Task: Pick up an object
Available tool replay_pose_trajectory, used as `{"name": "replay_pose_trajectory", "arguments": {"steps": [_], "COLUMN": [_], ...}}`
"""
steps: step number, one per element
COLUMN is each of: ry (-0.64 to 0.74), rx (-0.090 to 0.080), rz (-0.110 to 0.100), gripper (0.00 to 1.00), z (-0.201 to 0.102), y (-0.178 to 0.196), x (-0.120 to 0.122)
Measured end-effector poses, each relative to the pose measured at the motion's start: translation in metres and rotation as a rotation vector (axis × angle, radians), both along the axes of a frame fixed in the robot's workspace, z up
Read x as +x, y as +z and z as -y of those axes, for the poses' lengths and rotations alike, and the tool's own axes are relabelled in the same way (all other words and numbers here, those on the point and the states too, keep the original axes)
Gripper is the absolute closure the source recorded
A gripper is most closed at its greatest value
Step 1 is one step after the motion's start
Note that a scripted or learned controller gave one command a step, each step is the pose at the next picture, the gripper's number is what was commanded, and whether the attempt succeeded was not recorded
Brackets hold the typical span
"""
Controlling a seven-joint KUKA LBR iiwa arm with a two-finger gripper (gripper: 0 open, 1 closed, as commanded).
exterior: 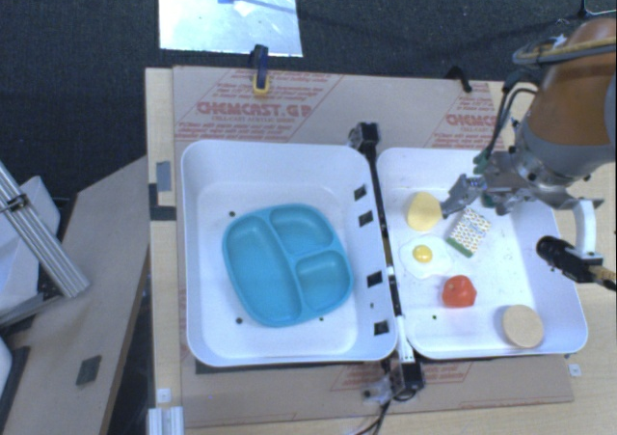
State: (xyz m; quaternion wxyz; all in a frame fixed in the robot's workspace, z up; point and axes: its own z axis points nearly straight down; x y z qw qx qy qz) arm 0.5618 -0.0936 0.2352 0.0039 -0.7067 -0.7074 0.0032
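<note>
The claw (pixel 472 194) is seen over the right bin (pixel 564 327), beside the patterned sponge (pixel 469 230) (finger state cannot be told).

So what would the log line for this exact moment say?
arm: over right bin | gripper: above sponge | holding: nothing seen | nearby: lemon, egg, tomato | left bin: blue tray
</note>
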Motion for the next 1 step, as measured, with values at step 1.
{"name": "replay_pose_trajectory", "arguments": {"steps": [1], "ry": [0.002], "rx": [-0.001], "rz": [0.011], "gripper": [0.00], "z": [-0.0001], "y": [0.0057], "x": [0.0023]}}
